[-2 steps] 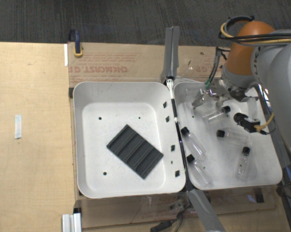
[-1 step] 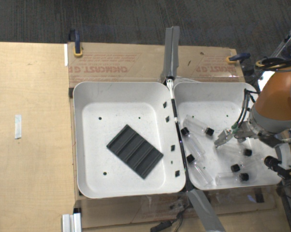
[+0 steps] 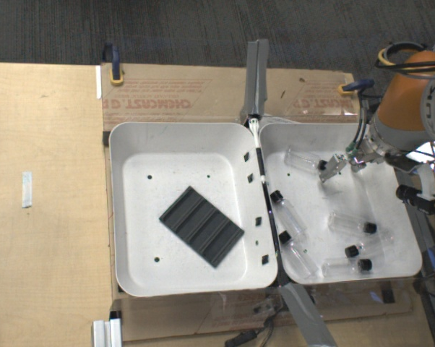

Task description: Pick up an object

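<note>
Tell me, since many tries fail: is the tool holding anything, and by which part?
It cannot be told. The tool sits low in the right bin near a clear vial, but nothing shows clearly in its grip.

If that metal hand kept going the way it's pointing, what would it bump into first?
The hand points left and downward into the right bin. Most likely it would first meet the clear vial lying just beyond its tip, or the bin floor beside it; depth is hard to judge.
</note>
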You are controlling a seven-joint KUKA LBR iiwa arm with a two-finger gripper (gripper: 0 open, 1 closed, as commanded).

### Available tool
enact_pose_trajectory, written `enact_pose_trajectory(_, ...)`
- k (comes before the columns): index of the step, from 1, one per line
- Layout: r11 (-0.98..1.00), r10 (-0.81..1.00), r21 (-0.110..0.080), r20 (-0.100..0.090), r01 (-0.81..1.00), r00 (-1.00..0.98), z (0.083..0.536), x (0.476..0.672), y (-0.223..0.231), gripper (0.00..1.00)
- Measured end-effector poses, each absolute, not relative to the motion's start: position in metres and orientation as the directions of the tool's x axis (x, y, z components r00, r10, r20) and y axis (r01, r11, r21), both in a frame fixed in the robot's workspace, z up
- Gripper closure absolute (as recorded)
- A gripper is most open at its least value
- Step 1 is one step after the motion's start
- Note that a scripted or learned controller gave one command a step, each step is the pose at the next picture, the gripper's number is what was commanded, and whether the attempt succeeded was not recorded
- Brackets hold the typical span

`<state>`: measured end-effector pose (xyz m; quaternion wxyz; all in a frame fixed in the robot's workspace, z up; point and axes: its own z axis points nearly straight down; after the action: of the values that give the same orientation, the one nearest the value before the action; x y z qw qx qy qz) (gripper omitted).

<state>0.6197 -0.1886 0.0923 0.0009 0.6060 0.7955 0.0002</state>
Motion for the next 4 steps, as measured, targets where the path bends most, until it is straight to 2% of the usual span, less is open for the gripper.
enact_pose_trajectory(1, 0.264, 0.965, 0.005, -0.003, 0.965, -0.264, 0.1028, 0.6204, -0.1895, 1.0)
enact_pose_trajectory(2, 0.263, 0.965, 0.004, -0.003, 0.965, -0.263, 0.1028, 0.6203, -0.1895, 0.0)
enact_pose_trajectory(3, 0.262, 0.965, 0.006, -0.005, 0.965, -0.262, 0.1126, 0.6207, -0.1906, 1.0)
enact_pose_trajectory(4, 0.262, 0.965, 0.006, -0.005, 0.965, -0.262, 0.1125, 0.6207, -0.1905, 0.0)
